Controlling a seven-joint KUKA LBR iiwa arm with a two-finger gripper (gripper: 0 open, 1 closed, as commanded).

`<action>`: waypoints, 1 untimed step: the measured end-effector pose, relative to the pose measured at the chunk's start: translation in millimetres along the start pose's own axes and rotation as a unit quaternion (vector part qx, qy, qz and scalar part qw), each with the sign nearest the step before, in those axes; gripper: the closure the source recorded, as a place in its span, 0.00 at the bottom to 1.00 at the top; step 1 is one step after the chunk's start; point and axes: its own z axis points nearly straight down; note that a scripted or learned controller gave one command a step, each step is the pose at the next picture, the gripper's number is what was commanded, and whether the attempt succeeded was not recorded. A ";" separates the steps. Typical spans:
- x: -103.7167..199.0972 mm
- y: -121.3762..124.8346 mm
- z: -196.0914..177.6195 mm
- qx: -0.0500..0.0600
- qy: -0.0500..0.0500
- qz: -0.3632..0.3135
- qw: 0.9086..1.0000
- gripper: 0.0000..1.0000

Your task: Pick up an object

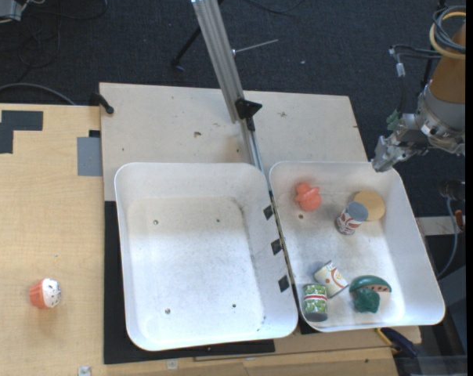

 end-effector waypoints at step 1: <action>-1.2 1.1 -48.3 0.001 0.000 0.000 1.000 1.00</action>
